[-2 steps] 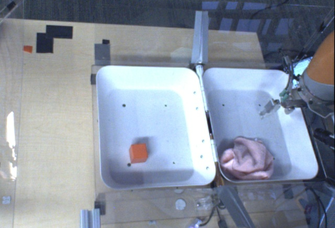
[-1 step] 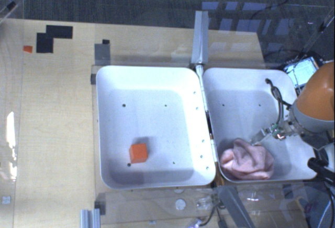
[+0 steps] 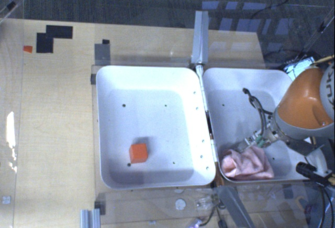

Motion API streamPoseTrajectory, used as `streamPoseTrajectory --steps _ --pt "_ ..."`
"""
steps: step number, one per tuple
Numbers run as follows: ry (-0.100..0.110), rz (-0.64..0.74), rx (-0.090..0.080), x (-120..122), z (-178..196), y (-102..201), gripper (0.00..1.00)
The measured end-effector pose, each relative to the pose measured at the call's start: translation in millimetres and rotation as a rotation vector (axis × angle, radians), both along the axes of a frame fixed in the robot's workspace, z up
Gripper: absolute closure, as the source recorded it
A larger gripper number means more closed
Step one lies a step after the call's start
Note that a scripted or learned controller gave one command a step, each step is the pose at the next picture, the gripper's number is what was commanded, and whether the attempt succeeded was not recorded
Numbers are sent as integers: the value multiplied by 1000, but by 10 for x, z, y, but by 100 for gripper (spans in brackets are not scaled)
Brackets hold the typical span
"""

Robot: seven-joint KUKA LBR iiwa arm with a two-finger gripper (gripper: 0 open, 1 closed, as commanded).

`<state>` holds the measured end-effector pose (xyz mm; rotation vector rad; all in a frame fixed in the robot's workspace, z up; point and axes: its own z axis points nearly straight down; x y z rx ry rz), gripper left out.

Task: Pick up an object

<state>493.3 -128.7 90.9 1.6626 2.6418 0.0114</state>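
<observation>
A crumpled pink cloth (image 3: 245, 165) lies in the front left corner of the right bin (image 3: 230, 97). My gripper (image 3: 256, 141) is down in that bin, right at the cloth's upper right edge, with the orange-banded wrist (image 3: 306, 104) above it to the right. An orange block (image 3: 138, 153) sits in the front part of the left bin (image 3: 112, 111), far from the gripper.
A metal divider post (image 3: 200, 38) stands behind the seam between the bins. Black marker pieces (image 3: 52, 37) and a small orange tag (image 3: 28, 49) lie on the wooden bench at the far left. Cables (image 3: 254, 100) trail along the wrist.
</observation>
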Motion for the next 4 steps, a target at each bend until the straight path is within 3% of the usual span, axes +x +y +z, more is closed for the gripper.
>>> streamPoseTrajectory --steps 1,2,3,4 --pt "-14 0 -3 48 134 0 100" --pt "-14 0 -3 47 134 -1 0" --pt "12 -114 5 344 246 -225 0" --pt "-1 -10 0 1 3 -52 0"
